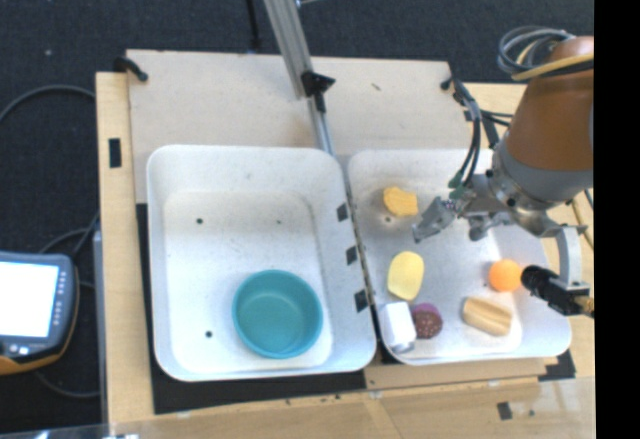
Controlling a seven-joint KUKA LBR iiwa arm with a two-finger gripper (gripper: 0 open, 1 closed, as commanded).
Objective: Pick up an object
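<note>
Oblique overhead view of the counter (230, 97) with two white bins. The left bin (190, 187) holds a teal bowl (278, 313) at lower centre of the frame. The right bin (540, 332) holds the candidate objects: a yellow-orange block (401, 201) at its upper left, a pale yellow oval piece (405, 274) near its middle, a white piece (399, 324) and a dark red piece (428, 320) touching at its lower left edge, an orange ball (505, 274), and a tan wooden block (488, 316) at lower right.

The arm enters from the right of the frame; its tool (436, 220) hangs over the right bin, between the yellow-orange block and the oval piece. Whether the tool is spread or pressed together cannot be told here, and no object is seen within it.

Risks, as judged: the tool sits between two objects rather than over either, so a straight descent may meet bare bin floor. The ball is likely to roll from contact. The white and dark red pieces lie against the bin wall and each other, leaving little room for a clean grasp.
</note>
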